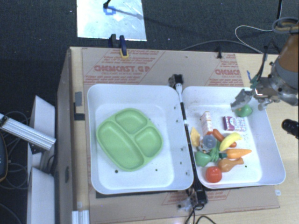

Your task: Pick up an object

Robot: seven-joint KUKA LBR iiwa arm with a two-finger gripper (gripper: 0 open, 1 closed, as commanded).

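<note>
Reaching in from the right, my arm hangs over the far right corner of the right bin, with my gripper just above the bin floor. A small green round object sits right at my fingertips, partly covered by them; it seems to lie between the fingers, but I cannot tell whether they are clamped on it or simply standing around it.

Just below my gripper, toward the near side, lies a small purple-and-white carton. Further left of it stands a white-and-orange box. Nearer still, well apart from my fingers, the toy food is heaped together: a yellow banana, an orange carrot, a grey-blue piece, a green pepper-like piece, a brown pear-shaped piece and a red tomato closest to the bin's near edge. A yellow wedge rests against the divider side.

Far to my gripper's left, across the clamped seam where the two bins meet, the left bin holds a green divided plate with three compartments, lying flat.
</note>
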